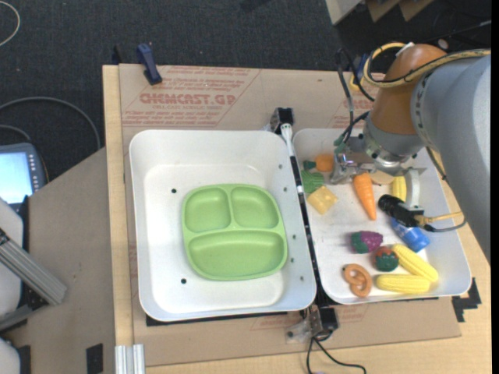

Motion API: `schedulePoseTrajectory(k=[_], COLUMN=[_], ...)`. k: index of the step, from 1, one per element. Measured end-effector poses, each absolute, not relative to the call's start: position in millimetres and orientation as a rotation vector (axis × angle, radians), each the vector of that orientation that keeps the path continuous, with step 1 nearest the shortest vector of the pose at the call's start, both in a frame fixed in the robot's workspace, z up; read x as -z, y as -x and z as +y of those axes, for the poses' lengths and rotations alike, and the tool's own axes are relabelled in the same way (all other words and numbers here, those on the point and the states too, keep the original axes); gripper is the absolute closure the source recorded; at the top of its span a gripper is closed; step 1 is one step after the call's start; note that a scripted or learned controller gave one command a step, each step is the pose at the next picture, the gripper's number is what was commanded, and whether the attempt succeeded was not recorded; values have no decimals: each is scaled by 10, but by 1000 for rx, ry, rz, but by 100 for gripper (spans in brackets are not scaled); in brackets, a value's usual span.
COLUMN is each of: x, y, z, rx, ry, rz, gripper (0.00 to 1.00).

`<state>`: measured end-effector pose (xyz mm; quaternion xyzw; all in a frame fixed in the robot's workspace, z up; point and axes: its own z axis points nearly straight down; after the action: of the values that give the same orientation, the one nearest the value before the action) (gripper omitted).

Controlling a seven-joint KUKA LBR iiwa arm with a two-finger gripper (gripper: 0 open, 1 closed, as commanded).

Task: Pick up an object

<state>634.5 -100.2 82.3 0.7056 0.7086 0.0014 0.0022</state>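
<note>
We can't tell the state of the gripper's (343, 164) fingers; crowded beside the carrot (364, 195) and yellow block (322, 201), we risk a glancing miss.

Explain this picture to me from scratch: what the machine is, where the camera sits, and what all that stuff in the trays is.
One camera looks down at a slant on a bench with two shallow white bins. The grey machine with the orange band at the right is a robot arm; its gripper hangs over the right bin, near a toy carrot. Nothing can be seen held between its fingers. The left bin holds a green divided plate. The right bin holds small play-food pieces: the carrot, a pale yellow block, a pretzel, two yellow corn cobs, and a few other small toys. The arm's job is to pick one up.
</note>
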Motion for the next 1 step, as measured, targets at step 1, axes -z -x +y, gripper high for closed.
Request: schedulePoseTrajectory(k=[1], x=[-1537], y=[-5733], z=[-1642], rx=[2], ry=[-2228], rz=[2212], gripper=[100])
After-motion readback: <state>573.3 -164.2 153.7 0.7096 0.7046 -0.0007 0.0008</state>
